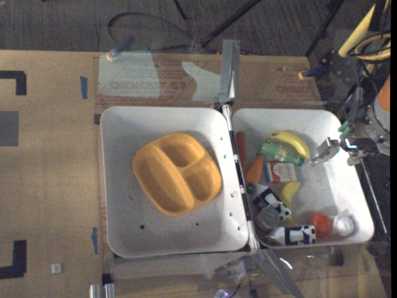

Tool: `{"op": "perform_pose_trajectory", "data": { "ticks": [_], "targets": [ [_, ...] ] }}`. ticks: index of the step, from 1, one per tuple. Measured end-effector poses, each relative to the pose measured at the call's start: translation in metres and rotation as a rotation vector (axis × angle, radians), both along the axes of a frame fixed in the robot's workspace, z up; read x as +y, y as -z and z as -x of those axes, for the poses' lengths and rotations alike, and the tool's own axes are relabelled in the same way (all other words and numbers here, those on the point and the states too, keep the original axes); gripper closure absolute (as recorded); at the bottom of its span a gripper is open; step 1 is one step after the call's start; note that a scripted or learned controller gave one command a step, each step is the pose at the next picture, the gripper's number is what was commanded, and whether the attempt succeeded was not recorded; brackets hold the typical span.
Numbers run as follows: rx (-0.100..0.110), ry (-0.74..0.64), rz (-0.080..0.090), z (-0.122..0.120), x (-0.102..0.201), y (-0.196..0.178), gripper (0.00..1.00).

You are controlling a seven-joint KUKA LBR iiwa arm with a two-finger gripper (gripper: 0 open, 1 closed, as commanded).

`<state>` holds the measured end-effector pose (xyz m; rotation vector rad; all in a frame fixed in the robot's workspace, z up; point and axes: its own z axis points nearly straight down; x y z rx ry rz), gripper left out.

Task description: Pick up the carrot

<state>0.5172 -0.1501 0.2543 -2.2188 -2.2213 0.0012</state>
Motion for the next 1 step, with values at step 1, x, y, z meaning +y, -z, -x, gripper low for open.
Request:
{"op": "perform_pose_trajectory", "data": {
  "ticks": [1],
  "targets": [
    [-0.003,0.0,0.001,-0.0009,0.0,-0.0101,1.0]
  ]
}}
